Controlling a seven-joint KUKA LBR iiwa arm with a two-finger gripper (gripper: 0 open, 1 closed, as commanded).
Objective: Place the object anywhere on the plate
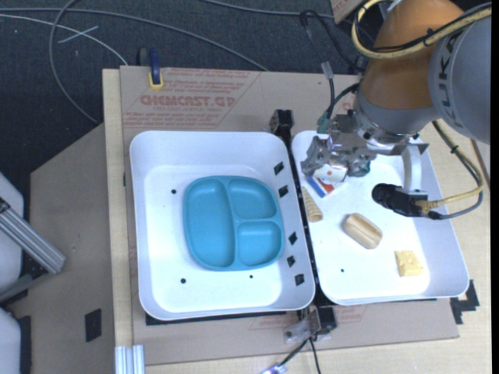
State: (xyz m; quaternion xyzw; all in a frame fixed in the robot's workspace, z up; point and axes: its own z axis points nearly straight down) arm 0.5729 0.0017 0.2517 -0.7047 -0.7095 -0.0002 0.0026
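The arm [405, 61] is reaching in from three o'clock and covering the upper part of the right bin [374, 275]. The left bin [148, 209] is carrying a blue divided plate [231, 222], which is sitting at about nine o'clock from everything loose. The gripper [337, 160] is hanging at the right bin's eleven o'clock corner, directly over a small red, white and blue carton [326, 181]. I am taking that carton to be the object meant, though that is a judgement.

The carton is probably going to handle as light and fairly stiff, with smooth printed faces that may be slippery. Its thin walls could dent under a hard squeeze, so the two long flat sides look the best place to hold it.

At five o'clock from the carton a tan bread roll [362, 231] is lying on its side. It looks soft or plastic (most likely a toy). A yellow cheese wedge [408, 262] is lying further toward five o'clock. A small ridged cone [312, 206] is resting against the bin wall at six o'clock from the carton.

The wrist hardware is hiding most of the carton's top, so I cannot tell whether the gripper is open, closed or touching the carton. The print on the carton is too small to read.
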